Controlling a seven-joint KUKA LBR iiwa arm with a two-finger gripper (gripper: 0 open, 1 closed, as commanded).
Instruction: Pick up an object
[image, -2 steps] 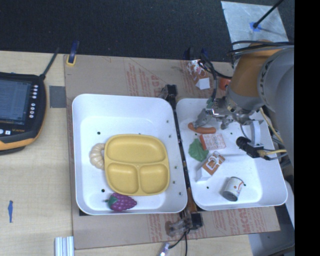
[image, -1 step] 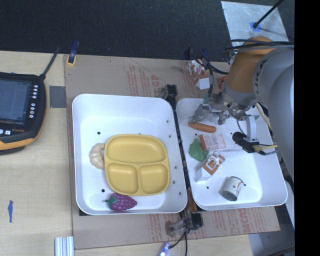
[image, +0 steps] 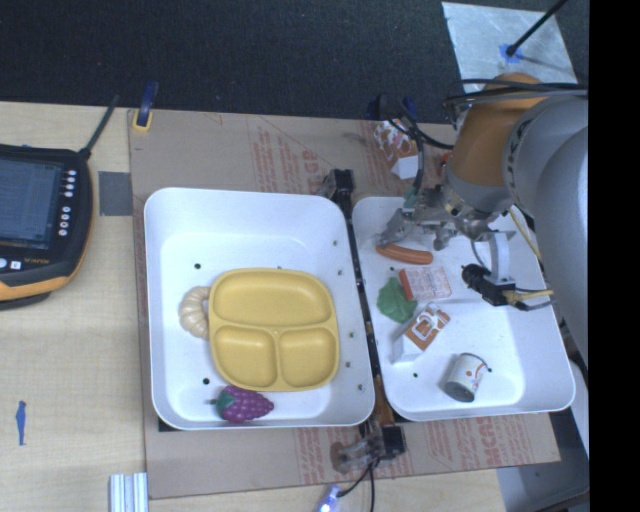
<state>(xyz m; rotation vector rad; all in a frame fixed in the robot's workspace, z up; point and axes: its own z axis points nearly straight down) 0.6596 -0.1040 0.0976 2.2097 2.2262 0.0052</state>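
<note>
Grapes (image: 244, 405) lie by the tray's (image: 272, 328) near edge, and we leave them. Right of the tray, in the other bin (image: 520, 385), lies our sausage (image: 404, 254). The gripper (image: 416, 227) hangs just over it, a bit farther from the tray. We cannot tell if it is spread wide or pressed closed. We should go down straight and pinch the sausage across its middle. It is red, long, thin and smooth, so we think it may roll.
</note>
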